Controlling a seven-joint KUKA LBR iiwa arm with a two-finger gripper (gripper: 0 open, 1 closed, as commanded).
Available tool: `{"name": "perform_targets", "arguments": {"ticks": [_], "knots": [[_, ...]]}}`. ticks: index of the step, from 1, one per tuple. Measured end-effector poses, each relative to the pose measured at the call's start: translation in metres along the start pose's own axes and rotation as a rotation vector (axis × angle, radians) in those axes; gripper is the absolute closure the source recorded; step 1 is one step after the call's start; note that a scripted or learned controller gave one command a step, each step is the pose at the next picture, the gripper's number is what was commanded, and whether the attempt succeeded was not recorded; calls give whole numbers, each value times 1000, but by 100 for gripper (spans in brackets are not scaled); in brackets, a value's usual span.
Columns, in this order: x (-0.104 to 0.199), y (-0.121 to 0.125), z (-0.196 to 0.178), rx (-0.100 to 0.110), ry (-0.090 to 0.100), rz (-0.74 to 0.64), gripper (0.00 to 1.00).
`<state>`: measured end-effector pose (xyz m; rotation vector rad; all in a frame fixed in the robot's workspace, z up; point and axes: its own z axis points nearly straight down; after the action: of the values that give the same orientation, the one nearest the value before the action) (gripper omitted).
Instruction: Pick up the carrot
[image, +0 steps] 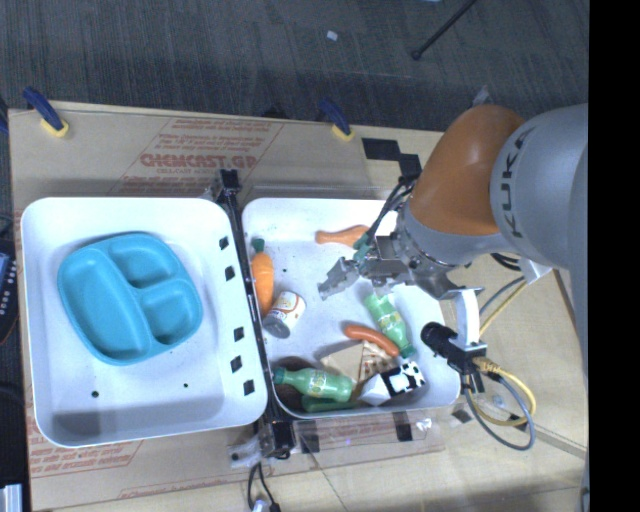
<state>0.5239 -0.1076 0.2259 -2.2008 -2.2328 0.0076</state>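
Observation:
The carrot (262, 280) is orange with a small green top and lies along the left wall of the right bin (300, 215), pointing toward the front. My gripper (337, 277) hangs over the middle of that bin, a short way right of the carrot and apart from it. Its grey fingers (327, 287) point left and stand open with nothing between them.
A small can (283, 312) lies just below the carrot. An orange toy (340, 237) sits at the back. Two green bottles (385, 318) (315, 383), a hot dog (368, 336) and a black-and-white item (403, 378) crowd the front right. A blue divided plate (130, 295) lies in the left bin (60, 420).

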Motion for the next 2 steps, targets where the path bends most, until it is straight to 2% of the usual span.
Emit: {"name": "perform_targets", "arguments": {"ticks": [1, 2], "knots": [[-8, 111, 102, 9, -1, 139, 0], [17, 119, 134, 5, 1, 419, 0]]}}
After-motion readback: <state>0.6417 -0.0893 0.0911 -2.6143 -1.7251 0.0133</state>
